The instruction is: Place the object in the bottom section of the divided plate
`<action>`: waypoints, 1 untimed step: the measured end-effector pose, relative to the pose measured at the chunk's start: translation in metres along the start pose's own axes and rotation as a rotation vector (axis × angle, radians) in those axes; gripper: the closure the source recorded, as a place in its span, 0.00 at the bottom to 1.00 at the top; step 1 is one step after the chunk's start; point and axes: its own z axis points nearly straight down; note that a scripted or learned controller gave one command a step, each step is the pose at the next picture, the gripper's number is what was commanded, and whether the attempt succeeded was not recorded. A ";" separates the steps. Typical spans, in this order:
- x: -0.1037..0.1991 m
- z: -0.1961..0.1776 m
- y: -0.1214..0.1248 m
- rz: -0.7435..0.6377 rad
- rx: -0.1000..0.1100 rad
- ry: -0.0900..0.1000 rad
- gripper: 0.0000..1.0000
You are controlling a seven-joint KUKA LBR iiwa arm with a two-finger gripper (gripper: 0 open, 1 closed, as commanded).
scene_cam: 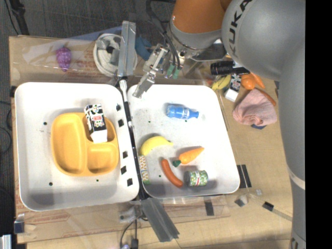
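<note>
The grey arm [259, 30] hangs at twelve o'clock, likely clearing the left bin [31, 191], where the yellow divided plate [65, 149] carries the black-and-white carton [95, 119] in its one-o'clock compartment; I cannot tell the gripper's [141, 88] spread.

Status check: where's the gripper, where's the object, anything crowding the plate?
Gripper above the bins' divider, nothing between its fingers. Black-and-white carton in yellow divided plate, upper right section. Bottom section bare.
</note>
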 end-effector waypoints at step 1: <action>-0.029 0.022 -0.059 -0.264 0.001 0.004 0.00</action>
